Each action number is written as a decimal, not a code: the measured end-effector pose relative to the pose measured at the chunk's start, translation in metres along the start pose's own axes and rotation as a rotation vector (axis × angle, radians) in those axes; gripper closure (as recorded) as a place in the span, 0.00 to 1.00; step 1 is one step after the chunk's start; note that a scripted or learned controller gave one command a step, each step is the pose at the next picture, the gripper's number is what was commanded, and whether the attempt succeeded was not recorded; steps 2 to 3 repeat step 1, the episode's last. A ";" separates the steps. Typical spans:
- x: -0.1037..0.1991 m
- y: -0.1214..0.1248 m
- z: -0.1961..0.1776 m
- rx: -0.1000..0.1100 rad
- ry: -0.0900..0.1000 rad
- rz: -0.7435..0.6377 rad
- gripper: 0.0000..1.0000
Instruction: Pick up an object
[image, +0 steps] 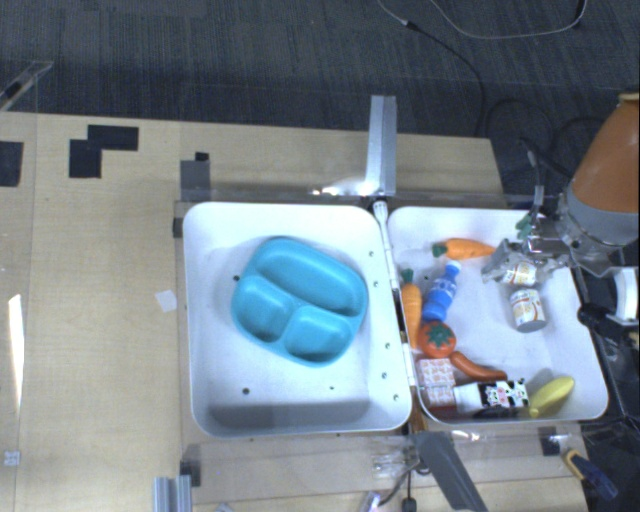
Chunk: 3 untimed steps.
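My gripper (520, 255) hangs over the back right part of the right bin (590, 400), below the orange band of the arm (612, 160). A small pale can (520, 273) lies right under it, and whether it is held is hidden. A small jar (527, 310) lies just in front. Farther left lie an orange carrot (463, 248), a blue bottle (441, 293), a second carrot (411, 305) by the bin's left wall and a red tomato (436, 338).
Along the right bin's front lie a sausage (475, 366), a red-and-white packet (437, 376), a black-and-white item (497, 396) and a yellow fruit (552, 392). The left bin (215, 400) holds a blue divided plate (298, 300). A metal post (383, 140) stands behind the bins.
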<state>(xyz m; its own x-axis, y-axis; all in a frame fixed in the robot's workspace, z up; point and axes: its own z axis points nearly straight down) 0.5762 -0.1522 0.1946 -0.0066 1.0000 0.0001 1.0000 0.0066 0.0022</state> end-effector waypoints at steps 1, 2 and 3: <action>-0.031 0.039 0.107 -0.007 -0.003 0.056 0.00; -0.031 0.039 0.107 -0.007 -0.003 0.056 0.00; -0.031 0.039 0.107 -0.007 -0.003 0.056 0.00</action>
